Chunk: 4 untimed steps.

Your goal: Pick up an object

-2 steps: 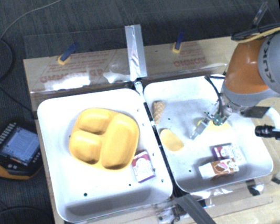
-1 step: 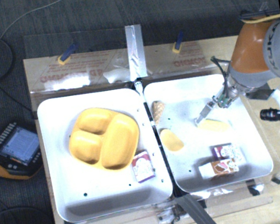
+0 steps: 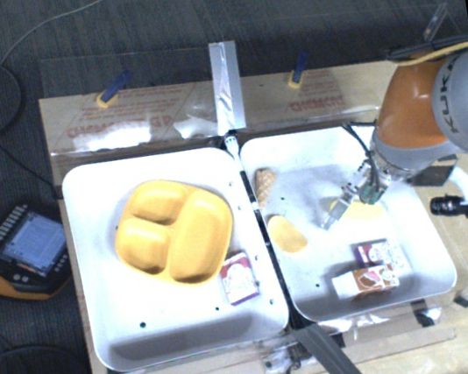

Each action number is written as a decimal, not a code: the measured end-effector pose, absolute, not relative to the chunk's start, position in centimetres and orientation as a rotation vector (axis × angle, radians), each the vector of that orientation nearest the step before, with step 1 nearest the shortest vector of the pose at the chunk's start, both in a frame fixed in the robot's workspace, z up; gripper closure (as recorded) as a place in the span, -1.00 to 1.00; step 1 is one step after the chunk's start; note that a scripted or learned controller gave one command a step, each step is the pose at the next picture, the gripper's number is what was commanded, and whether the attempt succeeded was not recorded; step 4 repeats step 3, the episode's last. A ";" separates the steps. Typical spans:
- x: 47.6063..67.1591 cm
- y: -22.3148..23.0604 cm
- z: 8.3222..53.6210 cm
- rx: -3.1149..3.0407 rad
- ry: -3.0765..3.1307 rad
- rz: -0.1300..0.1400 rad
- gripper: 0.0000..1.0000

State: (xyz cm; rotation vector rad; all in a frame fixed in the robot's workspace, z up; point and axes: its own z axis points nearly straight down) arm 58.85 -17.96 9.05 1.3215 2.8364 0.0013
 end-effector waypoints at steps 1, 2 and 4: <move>59.1 -17.8 10.2 1.320 2.833 0.010 1.00; 63.4 -13.7 19.1 1.444 2.787 -0.001 1.00; 64.8 -8.5 19.5 1.571 2.720 0.000 1.00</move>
